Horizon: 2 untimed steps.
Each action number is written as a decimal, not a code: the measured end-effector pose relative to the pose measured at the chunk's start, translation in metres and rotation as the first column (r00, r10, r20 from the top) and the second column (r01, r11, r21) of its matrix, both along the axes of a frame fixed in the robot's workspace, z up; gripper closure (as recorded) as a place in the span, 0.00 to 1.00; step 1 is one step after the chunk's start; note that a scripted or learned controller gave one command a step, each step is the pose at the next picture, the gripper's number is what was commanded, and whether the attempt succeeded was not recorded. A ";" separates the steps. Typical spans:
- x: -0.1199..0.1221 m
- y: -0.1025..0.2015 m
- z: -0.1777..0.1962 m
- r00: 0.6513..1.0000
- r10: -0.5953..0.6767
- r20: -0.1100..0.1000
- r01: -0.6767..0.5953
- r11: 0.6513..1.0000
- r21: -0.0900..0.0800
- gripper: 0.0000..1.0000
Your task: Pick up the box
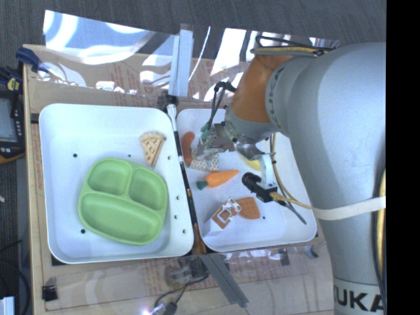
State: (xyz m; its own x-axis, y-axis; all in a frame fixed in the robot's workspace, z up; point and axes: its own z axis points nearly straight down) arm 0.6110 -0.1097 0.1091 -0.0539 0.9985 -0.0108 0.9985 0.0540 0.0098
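Lying low in the right bin (289, 238), near the frame's bottom centre: the box (234, 211), orange with a white patterned end, flat and untouched. Resting just above it, a toy carrot (220, 177). Hovering farther up, at the bin's upper left, over a reddish sausage-like piece (188, 147): the gripper (209, 151), its opening and any hold impossible to tell. Sitting in the left bin (59, 176), a green tray (125, 200) and a waffle wedge (152, 148). Probably searching still; next, needing to shift down-frame toward the box and descend.
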 end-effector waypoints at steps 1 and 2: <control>0.000 0.000 0.000 1.000 0.000 0.000 0.000 1.000 0.000 0.00; 0.000 0.001 0.010 1.000 0.003 0.000 -0.003 1.000 0.001 1.00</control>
State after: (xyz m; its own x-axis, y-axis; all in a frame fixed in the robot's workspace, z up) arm 0.6113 -0.1089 0.1189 -0.0566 0.9983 -0.0097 0.9983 0.0567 0.0098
